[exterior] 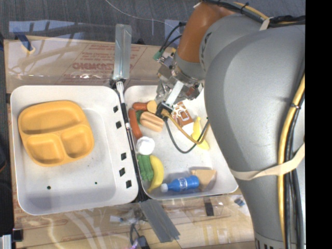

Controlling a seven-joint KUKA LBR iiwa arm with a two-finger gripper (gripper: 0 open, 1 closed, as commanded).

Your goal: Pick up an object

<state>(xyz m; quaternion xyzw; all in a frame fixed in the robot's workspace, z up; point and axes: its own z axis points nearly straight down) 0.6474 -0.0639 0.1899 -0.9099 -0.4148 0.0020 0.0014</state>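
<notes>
Grey and bulky, the arm (pixel 249 87) fills the right side of the camera view, its orange band (pixel 199 30) above the wrist, and reaches down into the right bin (pixel 220 162). The gripper (pixel 167 101) hangs over that bin's upper left part, just above a hot dog toy (pixel 151 121) and beside a small brown-and-white box (pixel 181 114); whether the jaws are spread or pressed together I cannot tell, and nothing clearly sits between them.

Other objects lie in the same bin: a red sausage (pixel 135 123) along the left wall, a white round piece (pixel 145 145) below it, a green vegetable (pixel 143 167) touching a yellow banana (pixel 156 173), a blue bottle (pixel 182 184) near the bottom wall with a tan wedge (pixel 206 176) just beside it, and a yellow piece (pixel 199 134) near the arm (a black cable loops past it).

In the left bin (pixel 67 196) rests a yellow divided tray (pixel 54 131). Both bins sit on the desk (pixel 62 56).
</notes>
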